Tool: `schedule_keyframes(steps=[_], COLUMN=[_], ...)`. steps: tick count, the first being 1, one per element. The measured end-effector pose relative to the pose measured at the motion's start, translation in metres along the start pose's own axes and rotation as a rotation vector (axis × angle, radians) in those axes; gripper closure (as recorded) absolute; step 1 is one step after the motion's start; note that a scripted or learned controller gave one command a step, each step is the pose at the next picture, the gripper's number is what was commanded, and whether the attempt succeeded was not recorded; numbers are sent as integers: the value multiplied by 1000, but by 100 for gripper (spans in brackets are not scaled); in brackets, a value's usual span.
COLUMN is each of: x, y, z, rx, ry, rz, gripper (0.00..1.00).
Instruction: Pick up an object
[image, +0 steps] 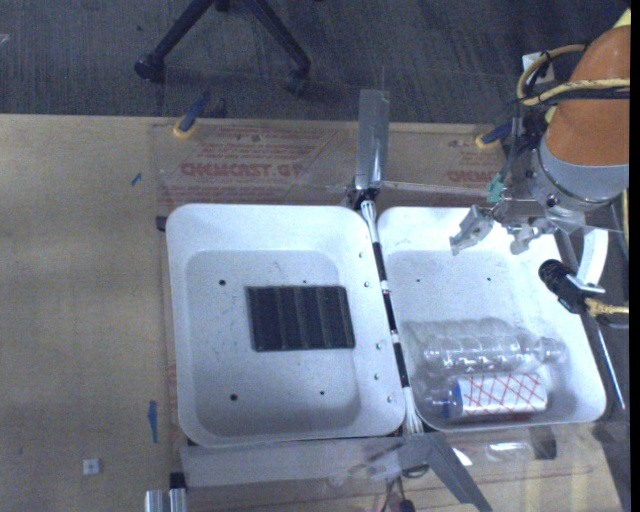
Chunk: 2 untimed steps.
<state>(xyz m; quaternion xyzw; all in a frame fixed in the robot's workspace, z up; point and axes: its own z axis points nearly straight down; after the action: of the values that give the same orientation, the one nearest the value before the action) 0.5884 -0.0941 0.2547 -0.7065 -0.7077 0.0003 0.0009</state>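
Clear bottle (487, 350) faint, partly hiding checked tube (498, 394) beside it.

Ridged pad (300, 318) in left bin (200, 260), bottle (487, 347) behind tube (497, 394) in right bin (420, 240)

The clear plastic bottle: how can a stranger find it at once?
Look in the right bin, at its near end. The clear plastic bottle lies on its side, just behind the tube with a red criss-cross pattern. Unlike the tube, it is see-through and ribbed.
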Motion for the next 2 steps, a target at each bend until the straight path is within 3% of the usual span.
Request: schedule_keyframes(steps=[1,2], x=[-29,-7], y=[-62,-65], z=[85,36], rx=[-2,-4], ry=[-1,-1], rz=[-52,185], gripper=[0,0])
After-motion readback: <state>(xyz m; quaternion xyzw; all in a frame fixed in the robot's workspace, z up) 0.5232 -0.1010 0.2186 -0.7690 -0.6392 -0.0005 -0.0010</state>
